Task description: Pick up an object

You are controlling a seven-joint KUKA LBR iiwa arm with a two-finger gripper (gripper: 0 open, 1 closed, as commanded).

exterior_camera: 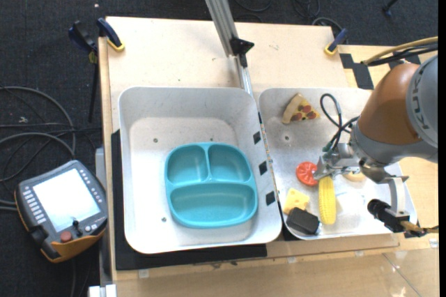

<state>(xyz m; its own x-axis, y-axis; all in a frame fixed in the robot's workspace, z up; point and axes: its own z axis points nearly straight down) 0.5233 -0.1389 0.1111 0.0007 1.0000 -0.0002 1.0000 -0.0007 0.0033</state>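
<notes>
Two white bins sit side by side on the tan surface (174, 44). The left bin (139, 114) holds a teal three-compartment tray (209, 184), lying flat near the bin's centre. The right bin (279, 114) holds the toy food: a pizza slice (300, 109) near the far end, a red tomato (306, 173) mid-bin, a yellow corn cob (327, 200) lying lengthwise just right of the tomato, a yellow cheese wedge (296, 201) below the tomato, and a black block (303, 221) touching the cheese at the near edge. The grey arm with orange band (390, 111) reaches in from the right over the right bin. The claw (329, 164) sits low just above the top end of the corn, right beside the tomato; whether it is open or closed cannot be told, nothing seen gripped. A pale item (354, 176) is partly hidden under the wrist. A teach pendant (61, 208) lies on the floor at left.
</notes>
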